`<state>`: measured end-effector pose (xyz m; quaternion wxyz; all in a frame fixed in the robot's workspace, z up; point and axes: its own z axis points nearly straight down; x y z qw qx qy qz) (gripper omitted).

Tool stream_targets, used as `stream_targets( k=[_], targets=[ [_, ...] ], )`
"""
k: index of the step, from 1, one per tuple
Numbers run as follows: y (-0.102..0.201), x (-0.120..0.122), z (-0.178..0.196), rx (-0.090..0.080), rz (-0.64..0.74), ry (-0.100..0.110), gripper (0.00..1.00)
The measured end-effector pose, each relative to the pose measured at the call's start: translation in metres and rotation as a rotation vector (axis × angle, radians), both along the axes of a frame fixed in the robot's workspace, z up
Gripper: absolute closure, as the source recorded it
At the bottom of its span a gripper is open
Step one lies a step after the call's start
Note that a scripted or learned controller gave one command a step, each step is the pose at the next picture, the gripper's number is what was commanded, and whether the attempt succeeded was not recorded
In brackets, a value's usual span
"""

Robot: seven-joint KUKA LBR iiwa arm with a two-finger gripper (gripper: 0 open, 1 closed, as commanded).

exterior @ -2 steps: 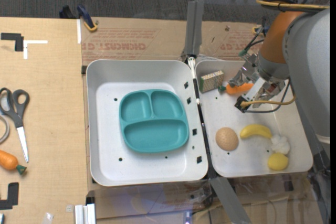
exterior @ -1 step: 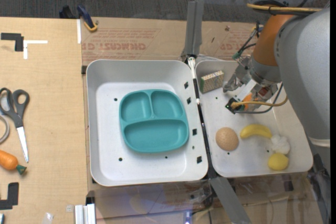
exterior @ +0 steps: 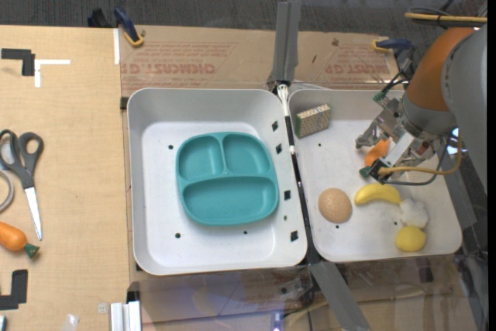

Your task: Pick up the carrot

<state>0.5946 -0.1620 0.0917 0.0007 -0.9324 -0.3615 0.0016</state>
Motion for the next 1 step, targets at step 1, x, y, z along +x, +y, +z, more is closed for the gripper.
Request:
stream_targets(
  k=[1],
  targets=[
    [-0.0006, -0.0005, 0.0086, 0.001, -0.001, 0.003, 1.00]
  ],
)
